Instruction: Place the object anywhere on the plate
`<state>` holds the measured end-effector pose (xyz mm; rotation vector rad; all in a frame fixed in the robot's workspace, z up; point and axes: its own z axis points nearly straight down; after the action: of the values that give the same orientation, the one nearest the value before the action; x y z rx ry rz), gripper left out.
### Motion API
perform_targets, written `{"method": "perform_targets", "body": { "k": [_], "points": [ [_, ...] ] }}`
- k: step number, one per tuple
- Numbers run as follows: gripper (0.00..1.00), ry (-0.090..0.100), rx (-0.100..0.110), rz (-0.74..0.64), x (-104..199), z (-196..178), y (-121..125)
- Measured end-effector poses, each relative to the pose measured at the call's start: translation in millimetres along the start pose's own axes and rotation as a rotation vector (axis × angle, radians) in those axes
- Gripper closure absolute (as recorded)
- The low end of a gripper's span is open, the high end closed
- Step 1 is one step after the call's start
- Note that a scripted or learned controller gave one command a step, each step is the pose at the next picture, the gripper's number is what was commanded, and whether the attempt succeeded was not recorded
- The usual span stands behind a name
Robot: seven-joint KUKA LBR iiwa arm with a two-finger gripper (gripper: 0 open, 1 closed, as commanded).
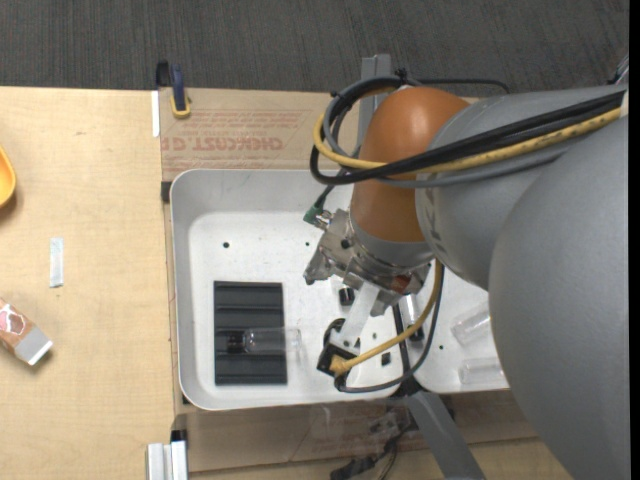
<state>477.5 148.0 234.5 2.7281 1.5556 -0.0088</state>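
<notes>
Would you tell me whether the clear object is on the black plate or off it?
On it: the clear object rests across the lower right part of the black plate, one end overhanging its right edge.

The bin is white; the plate in it is black, ribbed in lines — the object on it clear and glassy. The tabletop is pale wood, the arm grey with an orange band.

The only print is on the brown cardboard sheet along the far edge of the white bin. It carries several lines of red lettering, upside down to the camera. The largest line is too blurred to spell out with certainty, and the smaller lines cannot be read.
</notes>
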Motion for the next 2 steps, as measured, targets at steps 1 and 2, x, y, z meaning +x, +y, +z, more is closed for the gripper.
{"method": "perform_targets", "body": {
  "k": [1,2],
  "points": [
    [0.0,0.001,0.001,0.069,57,144,-34],
    [0.0,0.002,-0.002,0.314,70,-108,-39]
  ]
}}
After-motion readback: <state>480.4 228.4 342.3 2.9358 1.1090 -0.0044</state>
